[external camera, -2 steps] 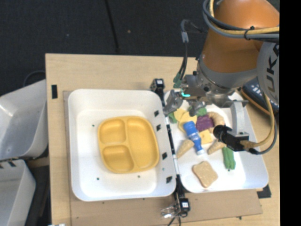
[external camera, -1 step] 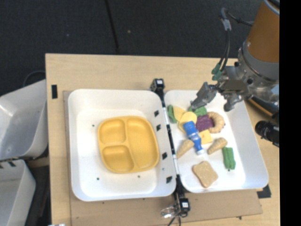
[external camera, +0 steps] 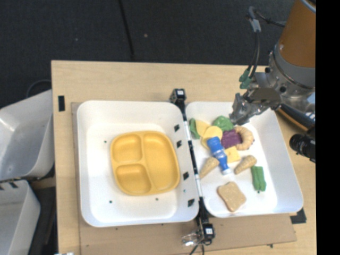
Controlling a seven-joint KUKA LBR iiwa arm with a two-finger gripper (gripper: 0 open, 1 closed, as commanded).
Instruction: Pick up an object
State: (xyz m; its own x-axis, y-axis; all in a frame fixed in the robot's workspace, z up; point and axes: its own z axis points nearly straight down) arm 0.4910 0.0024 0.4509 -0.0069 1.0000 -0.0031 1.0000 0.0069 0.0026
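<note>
At the near edge of the right bin [external camera: 287, 193] lies a slice of toy bread [external camera: 231, 196], flat and apart from the rest. Farther in, a green piece [external camera: 258, 178] lies toward the right wall. Two tan cone-shaped pieces [external camera: 245, 164] lie near a blue bottle [external camera: 217, 151], which lies on its side across yellow pieces [external camera: 232, 156]. Beyond these, a purple piece [external camera: 230, 138], a tan curved piece [external camera: 247, 136] and a green leafy piece [external camera: 223, 123] form a tight cluster.

The left bin [external camera: 90, 195] holds a yellow divided plate [external camera: 144, 162], resting flat.

The tool [external camera: 240, 116] hangs at the far side of the cluster, just above the green leafy piece and the tan curved piece. Whether it is released or clenched cannot be told; nothing is visible between its tips.

Status, as judged: no object is lifted. All objects rest in the bins. Grasp and lift remain.
</note>
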